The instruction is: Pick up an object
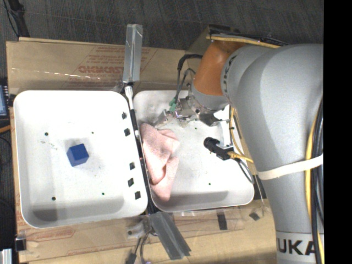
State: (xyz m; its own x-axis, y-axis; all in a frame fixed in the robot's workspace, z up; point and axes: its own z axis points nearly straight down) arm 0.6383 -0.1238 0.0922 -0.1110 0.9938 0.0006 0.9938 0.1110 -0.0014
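The gripper (168, 114) hangs low over the upper part of the right bin (220, 194), just above a crumpled pink cloth (159, 158) lying along that bin's left wall. Whether its grip is wide or narrow I cannot tell. A blue cube (77, 154) sits in the left bin (33, 202).

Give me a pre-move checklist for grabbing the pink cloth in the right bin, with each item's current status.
1. Target in view: crumpled pink cloth lies along the left side of the right white bin: ok.
2. Gripper over the target: it sits at the cloth's upper edge, not its middle: not ok.
3. Finger opening: cannot tell.
4. Cloth away from the wall: it lies against the divider between the bins: not ok.
5. Nothing lying on the cloth: ok.
6. Other object out of the way: small blue cube sits in the left white bin: ok.
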